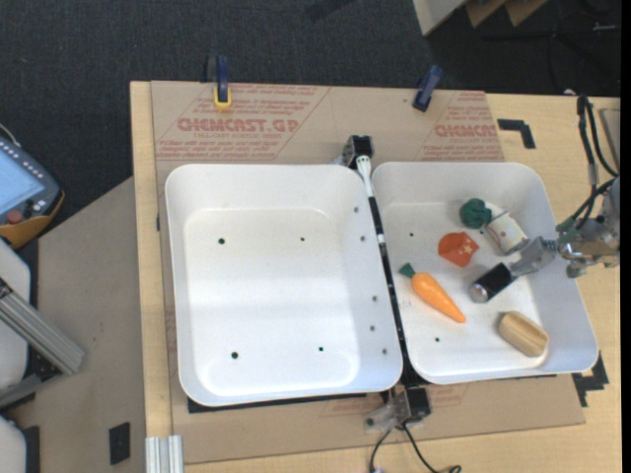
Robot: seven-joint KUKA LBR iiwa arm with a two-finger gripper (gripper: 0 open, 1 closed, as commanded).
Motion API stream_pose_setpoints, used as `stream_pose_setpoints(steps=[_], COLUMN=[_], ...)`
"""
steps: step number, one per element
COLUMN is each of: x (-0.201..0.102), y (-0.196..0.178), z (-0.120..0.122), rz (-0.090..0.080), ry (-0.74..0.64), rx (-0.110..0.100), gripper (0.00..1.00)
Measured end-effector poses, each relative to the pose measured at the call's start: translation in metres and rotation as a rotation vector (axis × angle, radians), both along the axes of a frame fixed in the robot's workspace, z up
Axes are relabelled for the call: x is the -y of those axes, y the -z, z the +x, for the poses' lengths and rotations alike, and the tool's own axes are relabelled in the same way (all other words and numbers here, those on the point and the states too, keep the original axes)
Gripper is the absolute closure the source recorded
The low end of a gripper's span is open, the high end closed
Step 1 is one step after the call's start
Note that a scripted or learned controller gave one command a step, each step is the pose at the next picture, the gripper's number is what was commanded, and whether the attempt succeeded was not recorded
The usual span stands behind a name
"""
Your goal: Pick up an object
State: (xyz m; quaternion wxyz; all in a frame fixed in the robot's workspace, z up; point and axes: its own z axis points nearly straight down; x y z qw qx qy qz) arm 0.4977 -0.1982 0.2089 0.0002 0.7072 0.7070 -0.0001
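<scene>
gripper (577,249) is at the right rim of the right bin (434,200), and I can't tell from here if it's released or clenched. Pickables are all in that bin: carrot (439,297) mid-floor, red piece (457,248) just behind it, teal lump (476,211) against white cylinder (505,230), tan block (523,333) in the near right corner

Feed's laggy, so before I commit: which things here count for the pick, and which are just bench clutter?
Belongs to the job:
gripper; right bin; in it, the carrot, red piece, green piece, white cylinder and wooden block.

Just lying about:
left bin; blue clamps; cardboard sheet.
</scene>
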Motion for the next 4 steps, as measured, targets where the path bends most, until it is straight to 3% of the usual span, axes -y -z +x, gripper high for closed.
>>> stream_pose_setpoints(steps=[1,2,3,4], x=[0.027,0.026,0.026,-0.037], y=[-0.090,-0.095,-0.283,-0.205], z=[0.013,0.012,0.027,0.003], rz=[-0.005,-0.004,-0.010,0.002], ry=[-0.001,-0.002,-0.003,-0.003], rx=[0.009,0.005,0.022,-0.004], gripper=[0.00,1.00,1.00,1.00])
